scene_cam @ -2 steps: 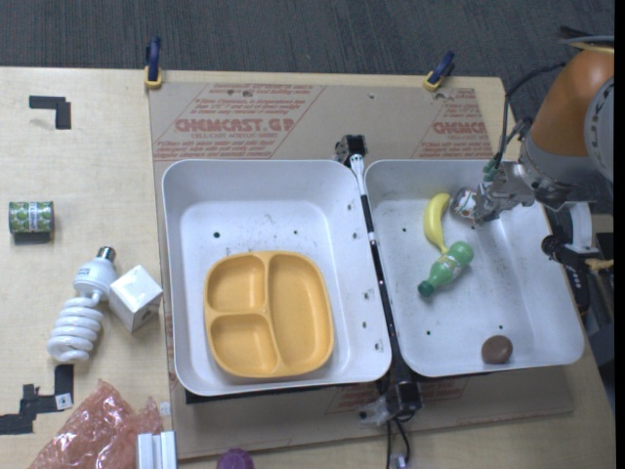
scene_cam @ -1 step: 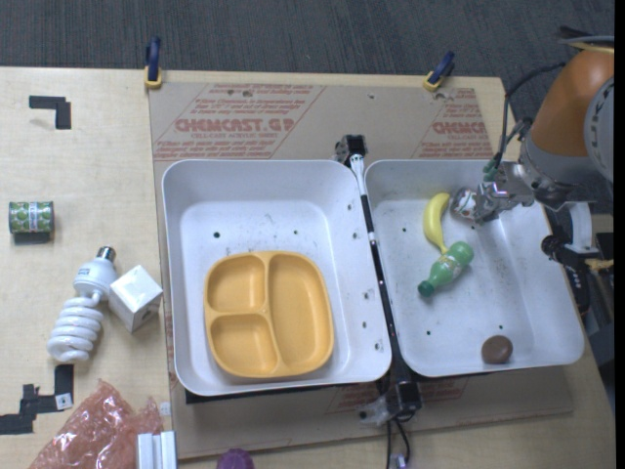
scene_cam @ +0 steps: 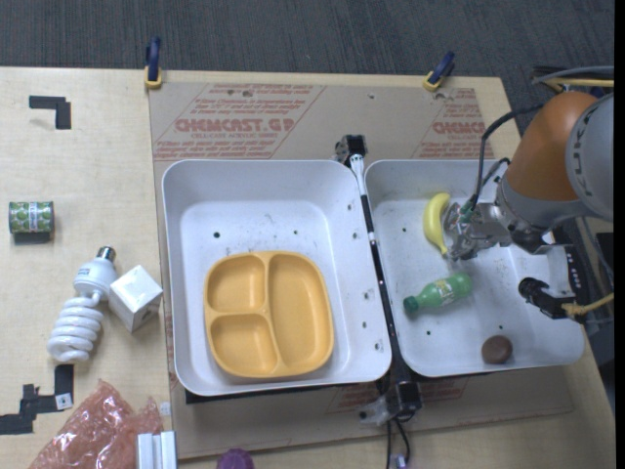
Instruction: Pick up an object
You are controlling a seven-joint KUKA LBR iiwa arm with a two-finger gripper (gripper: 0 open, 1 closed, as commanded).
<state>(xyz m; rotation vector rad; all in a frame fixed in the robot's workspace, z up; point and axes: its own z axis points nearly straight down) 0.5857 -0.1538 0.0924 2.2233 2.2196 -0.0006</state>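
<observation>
The gripper point(scene_cam: 457, 237) hangs low in the right bin point(scene_cam: 547, 355), just beside the banana point(scene_cam: 436, 221), on the side away from the left bin. Whether it touches the banana cannot be told. How its jaws stand cannot be told either: the wrist hides them from above, and nothing can be seen held in them. The arm point(scene_cam: 562, 159), grey with an orange band, reaches in over the right bin's far corner.

The banana lies close to the right bin's wall nearest the left bin, in its far half. A green bottle point(scene_cam: 438, 294) lies on its side near the middle of the right bin, nearer the camera than the banana and apart from it. A small brown round object point(scene_cam: 497, 349) sits toward the right bin's near corner, well apart from the bottle.

The left bin point(scene_cam: 186, 291), touching the right bin along one edge, holds a yellow divided tray point(scene_cam: 269, 313).

Beyond the left bin, far from the right bin, lie a white spiral bulb point(scene_cam: 80, 313), a white cube point(scene_cam: 135, 297), a small green can point(scene_cam: 30, 218) and a pink mesh bag point(scene_cam: 93, 428).
</observation>
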